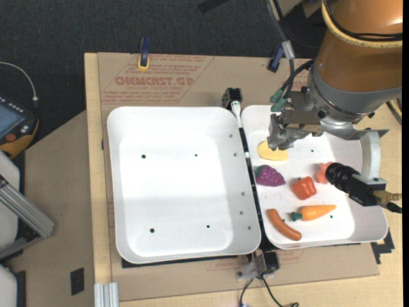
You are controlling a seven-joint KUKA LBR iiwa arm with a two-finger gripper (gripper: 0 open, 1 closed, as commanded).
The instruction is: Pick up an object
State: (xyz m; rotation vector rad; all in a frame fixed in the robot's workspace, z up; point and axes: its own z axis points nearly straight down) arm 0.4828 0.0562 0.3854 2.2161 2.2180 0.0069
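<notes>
We record the brown cardboard-topped desk (96, 171) carrying two shallow white plastic bins: the left bin (176, 181) and the right bin (367, 219). The grey arm with its orange band (364, 18) reaches in from three o'clock. Its metal two-finger gripper (278, 142) stands low over the right bin's ten o'clock corner, directly above a flat pale-yellow toy piece (268, 151), apparently touching it. We cannot tell how the fingers stand. At the bin's centre and six o'clock lie a purple grape bunch (271, 176), a red pepper (304, 187), an orange carrot (316, 212) and a reddish sausage (283, 225). In our judgement nothing is lifted; grasp and raise remain.
</notes>
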